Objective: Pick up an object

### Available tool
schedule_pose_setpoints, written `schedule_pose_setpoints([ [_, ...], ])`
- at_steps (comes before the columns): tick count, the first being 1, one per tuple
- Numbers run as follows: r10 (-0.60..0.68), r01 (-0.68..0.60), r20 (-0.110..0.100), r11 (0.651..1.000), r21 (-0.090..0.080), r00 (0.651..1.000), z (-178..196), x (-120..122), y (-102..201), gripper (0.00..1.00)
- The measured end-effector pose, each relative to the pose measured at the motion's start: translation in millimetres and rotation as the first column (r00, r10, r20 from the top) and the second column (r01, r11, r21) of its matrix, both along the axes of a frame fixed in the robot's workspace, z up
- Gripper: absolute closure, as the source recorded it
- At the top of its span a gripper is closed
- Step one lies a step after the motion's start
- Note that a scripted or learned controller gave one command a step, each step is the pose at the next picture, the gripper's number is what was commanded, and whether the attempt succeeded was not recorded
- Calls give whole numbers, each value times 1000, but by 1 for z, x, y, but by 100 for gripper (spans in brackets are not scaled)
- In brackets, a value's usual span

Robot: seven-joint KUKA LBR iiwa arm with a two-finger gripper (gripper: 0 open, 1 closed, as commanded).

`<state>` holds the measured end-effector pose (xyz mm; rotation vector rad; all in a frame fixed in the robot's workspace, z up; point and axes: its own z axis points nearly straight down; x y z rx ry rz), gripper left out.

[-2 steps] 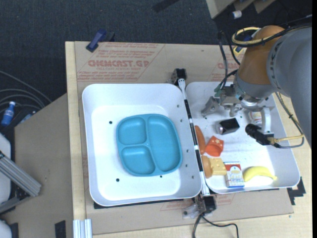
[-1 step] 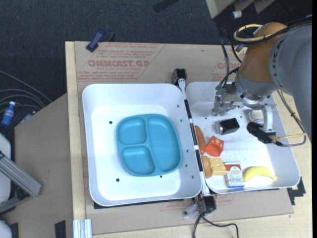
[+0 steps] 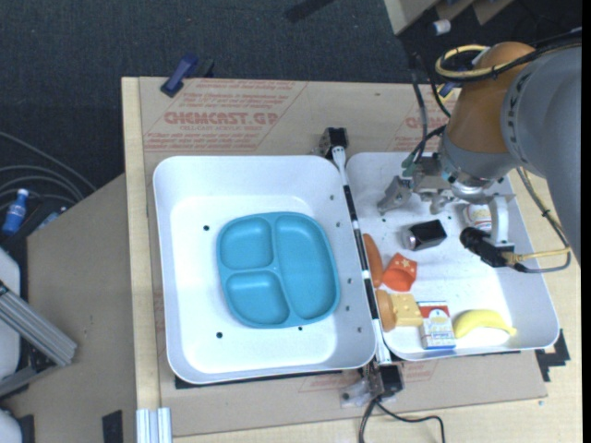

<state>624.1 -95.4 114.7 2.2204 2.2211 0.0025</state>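
We see the gripper (image 3: 420,192) low over the far part of the right bin (image 3: 531,289), and we cannot tell how its jaws stand. Nothing shows between them. Just below the jaws lies a small black block (image 3: 427,234), apart from them. Further below sit a red piece (image 3: 400,271), an orange sausage (image 3: 371,257), a small carton (image 3: 437,325) and a banana (image 3: 483,322). Left of the jaws, the other bin (image 3: 185,201) holds a blue divided plate (image 3: 275,269).
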Motion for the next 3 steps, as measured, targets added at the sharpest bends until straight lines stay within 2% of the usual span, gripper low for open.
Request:
schedule_pose_setpoints([
  [1, 1, -1, -2, 1000, 0, 1000, -30, 42, -8, 0],
  [2, 2, -2, 0, 1000, -2, 1000, -19, 43, -8, 100],
  [3, 2, -2, 0, 1000, -2, 1000, -19, 43, -8, 0],
])
